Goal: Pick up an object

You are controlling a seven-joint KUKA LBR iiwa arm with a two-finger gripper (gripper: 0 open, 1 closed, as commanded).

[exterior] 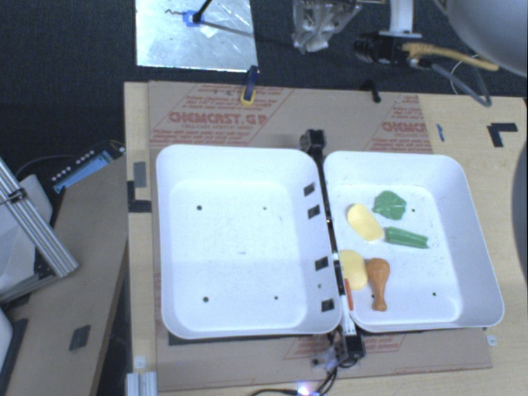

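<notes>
1. Yellow, green and brown toy foods lie clustered in the right bin (470, 221), toward its inner wall: a yellow lemon (364, 222), a green leaf (389, 205), a green pod (406, 238), a brown drumstick (379, 280).
2. My fingers (312, 44) hang past the bench's (206, 110) far edge, well apart from the cluster; I cannot tell how they are set.
3. The food lies nearer the camera and slightly right of me. The drumstick's long axis runs near-to-far.

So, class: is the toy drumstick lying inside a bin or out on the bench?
Inside. The drumstick lies flat on the floor of the right bin, beside a yellow piece.
</notes>
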